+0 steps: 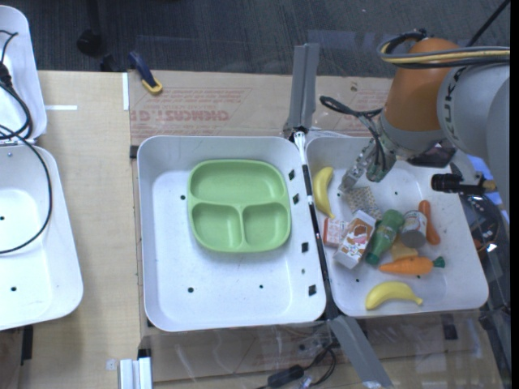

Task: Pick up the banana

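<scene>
Near banana (392, 296): lies at the front of the right bin (474, 298), clear of the other clutter, so it looks the easier of the two to reach from above.
Far banana (323, 190): rests along the bin's left wall, next to the jaws; the wall may crowd a grasp there.
Clutter: carrot (408, 267), green bottle (383, 235), small carton (355, 238) and a can (413, 230) sit bunched mid-bin, between the two bananas.
Jaws (358, 177): down inside the right bin, just right of the far banana; from here I cannot tell how wide they stand, and no fruit shows between them.
Arm (454, 96): leans in from the right, orange band over the bin's back edge.
Left bin (162, 290): holds a green tray (239, 204).
Surface (81, 96): brown board under both bins.
Judgement: nothing is lifted yet.
</scene>
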Tool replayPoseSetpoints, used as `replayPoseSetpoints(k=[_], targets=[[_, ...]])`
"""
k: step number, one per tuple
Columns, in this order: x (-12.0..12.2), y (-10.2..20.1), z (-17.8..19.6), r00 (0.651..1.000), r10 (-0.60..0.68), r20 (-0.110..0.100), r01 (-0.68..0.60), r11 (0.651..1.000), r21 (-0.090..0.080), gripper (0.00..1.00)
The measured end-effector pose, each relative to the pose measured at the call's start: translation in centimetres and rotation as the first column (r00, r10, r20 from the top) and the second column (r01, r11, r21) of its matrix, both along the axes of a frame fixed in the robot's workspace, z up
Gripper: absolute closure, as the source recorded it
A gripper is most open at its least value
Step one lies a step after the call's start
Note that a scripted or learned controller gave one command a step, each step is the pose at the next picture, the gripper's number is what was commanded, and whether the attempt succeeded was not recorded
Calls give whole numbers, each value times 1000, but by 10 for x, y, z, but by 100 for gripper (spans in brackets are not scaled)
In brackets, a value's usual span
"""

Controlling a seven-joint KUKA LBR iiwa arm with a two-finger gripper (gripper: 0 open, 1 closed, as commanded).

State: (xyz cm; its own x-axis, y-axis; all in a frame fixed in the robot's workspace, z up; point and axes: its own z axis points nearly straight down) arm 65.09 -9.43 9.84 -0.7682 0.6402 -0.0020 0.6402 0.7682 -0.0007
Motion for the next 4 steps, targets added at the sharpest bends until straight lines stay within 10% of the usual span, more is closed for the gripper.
replayPoseSetpoints(k=[1, 2, 3, 4], targets=[[0, 0, 0, 1000, 0, 0, 0, 1000, 0, 0], [-4, -1, -8, 936, -352, -3, 352, 936, 0, 0], [7, -6, -9, 650, -760, -3, 760, 650, -2, 0], [8, 1, -8, 825, -565, -2, 565, 825, -1, 0]])
